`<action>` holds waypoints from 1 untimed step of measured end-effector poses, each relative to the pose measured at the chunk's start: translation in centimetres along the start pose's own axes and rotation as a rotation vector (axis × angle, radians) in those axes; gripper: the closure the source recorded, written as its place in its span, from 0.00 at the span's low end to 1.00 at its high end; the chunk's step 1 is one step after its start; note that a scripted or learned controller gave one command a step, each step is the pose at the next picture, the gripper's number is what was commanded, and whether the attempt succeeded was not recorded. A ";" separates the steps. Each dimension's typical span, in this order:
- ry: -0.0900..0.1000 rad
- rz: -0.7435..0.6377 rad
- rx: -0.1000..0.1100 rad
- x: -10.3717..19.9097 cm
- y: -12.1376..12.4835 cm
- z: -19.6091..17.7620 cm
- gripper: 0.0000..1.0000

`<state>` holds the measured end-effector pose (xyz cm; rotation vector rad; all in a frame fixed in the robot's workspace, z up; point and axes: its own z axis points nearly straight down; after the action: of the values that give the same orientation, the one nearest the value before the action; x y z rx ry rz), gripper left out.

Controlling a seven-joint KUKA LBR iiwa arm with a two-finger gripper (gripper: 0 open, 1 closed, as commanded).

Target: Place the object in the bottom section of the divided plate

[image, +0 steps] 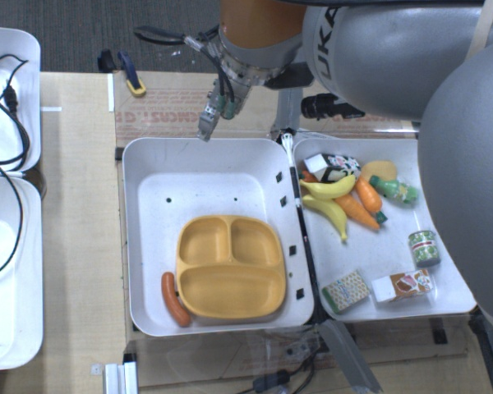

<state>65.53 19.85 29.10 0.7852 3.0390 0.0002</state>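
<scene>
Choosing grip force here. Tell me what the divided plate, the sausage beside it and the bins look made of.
Divided plate: likely moulded plastic, matte mustard yellow, one even colour with soft rounded ridges between sections.
Sausage: probably a plastic or rubber toy, smooth with a slight sheen and uniform orange-red colour; which of the two is unclear.
Left bin and right bin: apparently thin formed plastic, white and smooth, with rounded corners and rolled rims.

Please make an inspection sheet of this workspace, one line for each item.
Surface: two white bins side by side on a bench.
Job's things: divided plate in the left bin, sections bare; hot dog beside it.
Clutter: bananas, carrot, can, small boxes in the right bin.
Grippers: gripper above the left bin's far edge.
Cables: black cable at left.
Surroundings: blue-handled tool behind.
</scene>
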 end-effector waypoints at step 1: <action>0.001 -0.132 0.001 1.8 2.3 6.0 1.00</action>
<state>65.07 22.79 23.15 0.5839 3.0857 -0.0008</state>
